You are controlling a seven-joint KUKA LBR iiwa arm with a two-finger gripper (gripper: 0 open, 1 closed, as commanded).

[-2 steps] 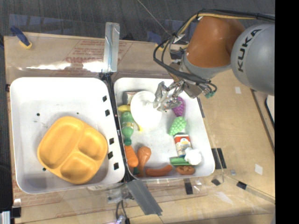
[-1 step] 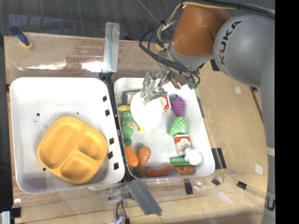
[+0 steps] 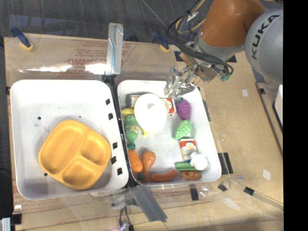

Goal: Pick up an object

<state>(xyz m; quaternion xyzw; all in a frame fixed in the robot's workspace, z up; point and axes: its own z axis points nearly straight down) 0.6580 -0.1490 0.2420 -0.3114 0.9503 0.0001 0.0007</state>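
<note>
Brown bench under clear plastic sheet, with dark floor behind, at the far side.

On the left, white left bin. Holds one yellow divided plate, lying flat toward the near side, turned a little.

Just beside it, to the right, white right bin, with many small toy foods. Along its left wall: yellow piece, then green vegetable, then orange carrot near the front. Next to the carrot, second orange piece, and red chili lying along the front wall. In the far middle, white round bowl, touching a red and white can behind it. Further right: purple grapes, green grapes just in front of these, then a small bottle with red label, and a white ball at the front right corner.

Above the far right corner of this bin, metal gripper, pointing down and to the left, just beside the purple grapes and the can. Opening of the gripper: cannot tell, too small and too shiny. Touching the grapes or only near them: cannot tell either. Carries no object that is visible.

Behind the gripper, orange band and grey arm, reaching in from the right.
</note>
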